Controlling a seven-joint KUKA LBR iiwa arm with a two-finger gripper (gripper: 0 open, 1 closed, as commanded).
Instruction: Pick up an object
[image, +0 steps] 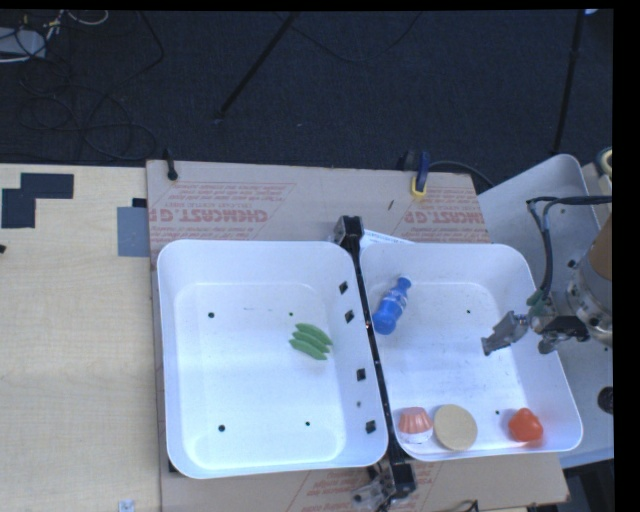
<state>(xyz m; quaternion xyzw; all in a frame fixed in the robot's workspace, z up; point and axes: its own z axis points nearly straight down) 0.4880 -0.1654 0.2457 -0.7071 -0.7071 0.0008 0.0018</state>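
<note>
The hand (515, 335) hangs at mid-right of the frame over the right bin (470, 300), nothing visibly between its fingers, whose spread cannot be told. Reachable objects: blue bottle (390, 305) at centre, orange ball (525, 425) lower right.

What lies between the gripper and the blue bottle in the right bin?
Bare white floor of the right bin lies between the gripper and the blue bottle, in the camera view.
</note>
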